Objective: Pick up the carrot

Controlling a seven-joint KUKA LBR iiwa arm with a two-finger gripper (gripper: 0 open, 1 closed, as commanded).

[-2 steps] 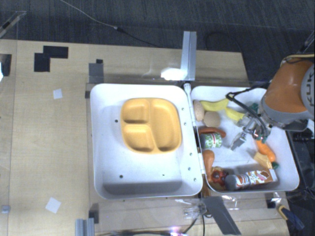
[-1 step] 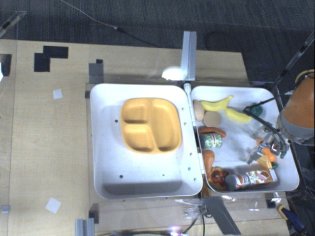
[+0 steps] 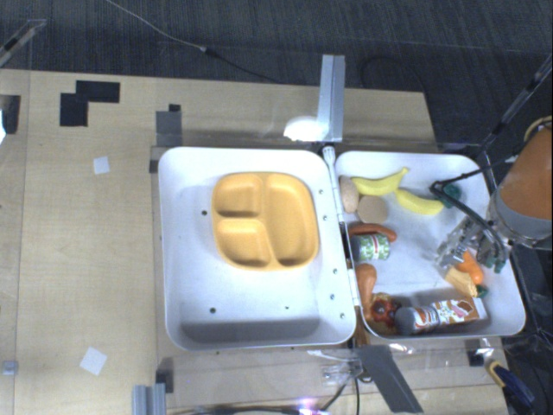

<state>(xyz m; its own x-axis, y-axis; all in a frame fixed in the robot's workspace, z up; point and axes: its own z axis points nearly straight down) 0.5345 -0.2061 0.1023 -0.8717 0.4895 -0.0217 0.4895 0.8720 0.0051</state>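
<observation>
The carrot (image 3: pixel 465 274), a short orange piece with a paler end, lies in the right part of the right bin (image 3: pixel 510 314), just above a juice carton. My gripper (image 3: pixel 469 251) is down in the bin directly over the carrot's upper end, touching or almost touching it. The grey arm with its orange band (image 3: pixel 525 188) comes in from the right edge and covers the bin's right rim. The metal of the gripper hides part of the carrot, so its grip there is unclear.
The right bin also holds two bananas (image 3: pixel 380 182), a red sausage (image 3: pixel 372 230), a green can (image 3: pixel 374 248), an orange-brown vegetable (image 3: pixel 367 278) by the divider and the carton (image 3: pixel 445 313). A yellow divided plate (image 3: pixel 263 219) sits in the left bin (image 3: pixel 186 258).
</observation>
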